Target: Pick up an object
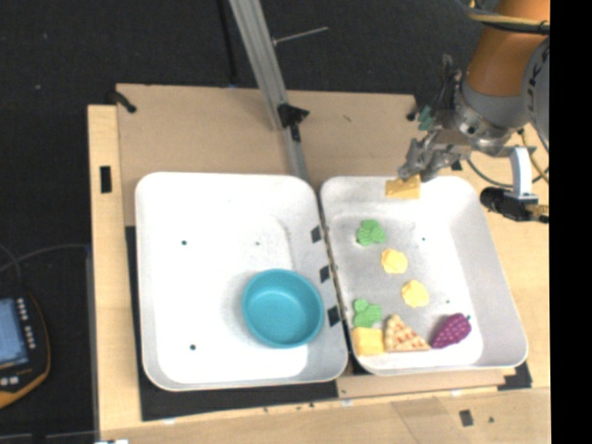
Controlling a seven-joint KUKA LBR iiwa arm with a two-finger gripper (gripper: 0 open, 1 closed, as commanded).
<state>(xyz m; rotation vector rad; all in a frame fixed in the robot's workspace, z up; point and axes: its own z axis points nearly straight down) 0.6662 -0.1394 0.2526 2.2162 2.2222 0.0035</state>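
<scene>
My gripper (413, 172) hangs over the far edge of the right bin (481, 248), shut on a small yellow wedge (402, 189) that sits at its fingertips, level with the bin's far rim. Below it in the right bin lie a green leafy piece (371, 233), two yellow pieces (395, 262) (414, 293), another green piece (367, 314), a yellow block (368, 341), a pizza slice (402, 335) and purple grapes (450, 329). The left bin (185, 229) holds a blue bowl (281, 307).
A grey slanted pole (268, 72) rises from behind the bins, between them. The arm's orange band (513, 12) stands at the upper right, with cabling by the bin's right rim. A handheld controller (18, 336) lies at the far left.
</scene>
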